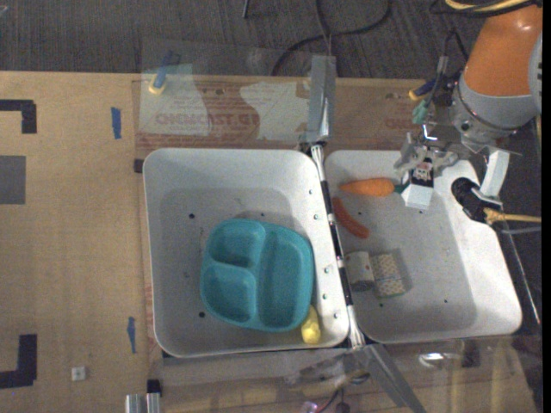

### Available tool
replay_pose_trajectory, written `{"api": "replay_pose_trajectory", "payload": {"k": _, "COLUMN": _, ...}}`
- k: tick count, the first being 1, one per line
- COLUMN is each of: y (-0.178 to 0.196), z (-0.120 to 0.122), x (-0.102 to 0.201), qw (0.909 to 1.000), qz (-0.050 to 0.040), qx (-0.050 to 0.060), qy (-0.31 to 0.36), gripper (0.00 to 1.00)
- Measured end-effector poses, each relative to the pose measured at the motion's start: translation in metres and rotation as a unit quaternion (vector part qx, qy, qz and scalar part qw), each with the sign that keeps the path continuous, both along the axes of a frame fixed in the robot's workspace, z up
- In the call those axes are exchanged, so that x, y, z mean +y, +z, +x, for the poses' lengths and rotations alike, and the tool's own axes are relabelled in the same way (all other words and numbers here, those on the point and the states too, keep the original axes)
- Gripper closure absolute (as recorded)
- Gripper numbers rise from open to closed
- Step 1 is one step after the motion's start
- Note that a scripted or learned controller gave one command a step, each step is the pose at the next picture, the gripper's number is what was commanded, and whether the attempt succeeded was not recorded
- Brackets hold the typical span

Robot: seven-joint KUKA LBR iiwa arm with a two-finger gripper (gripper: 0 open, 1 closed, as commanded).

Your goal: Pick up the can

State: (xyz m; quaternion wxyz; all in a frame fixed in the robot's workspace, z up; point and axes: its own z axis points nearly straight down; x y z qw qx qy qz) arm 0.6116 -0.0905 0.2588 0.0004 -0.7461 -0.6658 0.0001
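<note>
Tool (417, 181) hovers at 12 o'clock in the right white bin (482, 304), can't tell its state, while the short patterned grey can (388, 274) lies on its side well apart toward 7 o'clock, beside a grey block (359, 269); risk: it rolls away or block gets grabbed.

single fixed camera above bench (69, 231), slanted down on both bins (172, 317).

Tan wooden bench (69, 256) marked with black and blue tape (115, 123); dark carpet (129, 15) behind, black cable (349, 7) looping across it.
</note>
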Motion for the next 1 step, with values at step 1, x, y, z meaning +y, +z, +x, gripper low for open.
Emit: {"api": "replay_pose_trajectory", "payload": {"k": 1, "y": -0.0073, "z": -0.0066, "x": 0.0327, "qw": 0.9983, "qz": 0.0000, "qx": 0.000, "qy": 0.058, "gripper": 1.00}}
